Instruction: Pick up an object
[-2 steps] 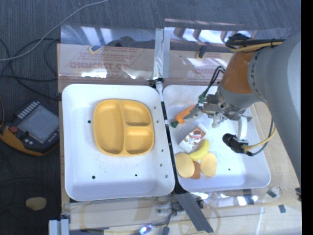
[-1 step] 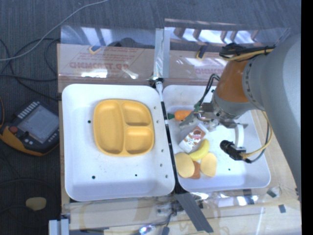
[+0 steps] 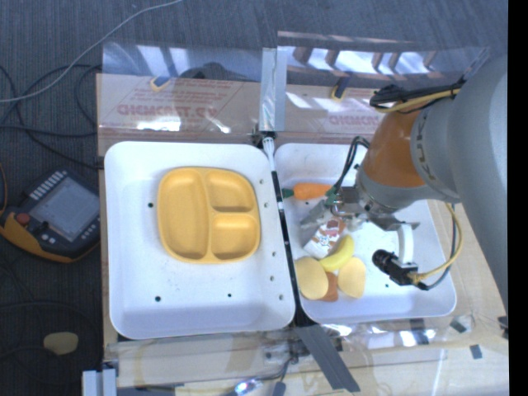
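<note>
My wrist hides my gripper [image 3: 334,209] so I cannot tell its state, low in the right bin [image 3: 437,304] over one carrot [image 3: 312,191], one banana [image 3: 338,254], one packet [image 3: 323,238].

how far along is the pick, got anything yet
Done: the arm has reached into the right bin, gripper low over the food pile by the carrot and banana. In hand: nothing visibly between its fingers. Left: grip an item and lift it.
</note>
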Controlling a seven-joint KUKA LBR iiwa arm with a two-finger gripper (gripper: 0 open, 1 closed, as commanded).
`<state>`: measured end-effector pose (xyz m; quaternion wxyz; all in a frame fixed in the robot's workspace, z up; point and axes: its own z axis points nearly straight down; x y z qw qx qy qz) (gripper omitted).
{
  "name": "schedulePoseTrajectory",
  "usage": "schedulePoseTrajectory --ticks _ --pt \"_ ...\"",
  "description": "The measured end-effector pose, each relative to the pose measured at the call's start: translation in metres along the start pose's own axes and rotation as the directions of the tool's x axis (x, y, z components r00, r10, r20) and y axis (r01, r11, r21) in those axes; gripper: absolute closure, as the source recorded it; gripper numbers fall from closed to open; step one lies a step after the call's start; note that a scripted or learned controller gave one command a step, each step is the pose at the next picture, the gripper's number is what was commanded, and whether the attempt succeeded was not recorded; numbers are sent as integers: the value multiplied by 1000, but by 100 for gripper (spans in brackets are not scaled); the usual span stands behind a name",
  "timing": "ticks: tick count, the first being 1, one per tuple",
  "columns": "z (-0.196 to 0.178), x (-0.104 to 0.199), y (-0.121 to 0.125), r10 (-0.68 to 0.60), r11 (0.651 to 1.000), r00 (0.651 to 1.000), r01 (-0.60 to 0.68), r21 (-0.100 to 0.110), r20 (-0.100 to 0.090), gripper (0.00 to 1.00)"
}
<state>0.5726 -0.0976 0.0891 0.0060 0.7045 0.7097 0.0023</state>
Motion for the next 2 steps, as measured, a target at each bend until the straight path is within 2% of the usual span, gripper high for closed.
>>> schedulePoseTrajectory --ticks 1,2 --pt "-10 0 1 1 1000 1000 -1 -2 -1 100" --pt "-94 60 12 32 999 999 -32 14 -4 100"
